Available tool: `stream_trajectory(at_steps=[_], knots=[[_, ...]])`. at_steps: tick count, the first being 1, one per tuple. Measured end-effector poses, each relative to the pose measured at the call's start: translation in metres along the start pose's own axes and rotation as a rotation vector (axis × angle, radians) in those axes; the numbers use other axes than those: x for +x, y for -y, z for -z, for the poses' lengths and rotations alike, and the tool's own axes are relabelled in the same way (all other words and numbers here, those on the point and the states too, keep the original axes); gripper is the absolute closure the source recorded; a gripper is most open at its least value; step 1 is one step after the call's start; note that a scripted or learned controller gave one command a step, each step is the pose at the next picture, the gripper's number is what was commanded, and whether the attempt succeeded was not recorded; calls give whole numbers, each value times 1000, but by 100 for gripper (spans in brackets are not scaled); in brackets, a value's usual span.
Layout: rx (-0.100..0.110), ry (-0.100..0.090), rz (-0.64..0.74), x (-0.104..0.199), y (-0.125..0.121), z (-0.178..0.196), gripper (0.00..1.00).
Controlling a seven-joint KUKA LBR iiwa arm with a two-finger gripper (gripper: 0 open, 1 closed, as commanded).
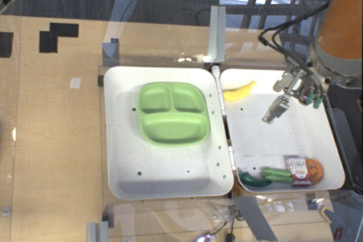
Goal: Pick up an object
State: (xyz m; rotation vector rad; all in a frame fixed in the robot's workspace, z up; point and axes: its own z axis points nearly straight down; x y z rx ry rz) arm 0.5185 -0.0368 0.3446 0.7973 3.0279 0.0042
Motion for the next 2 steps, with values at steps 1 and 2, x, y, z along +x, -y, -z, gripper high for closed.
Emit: stream_trajectory(at_steps=[1, 2], knots=[[-2, -1, 775, 8, -45, -14, 0], [-2, 1, 1007, -44, -47, 3, 0]])
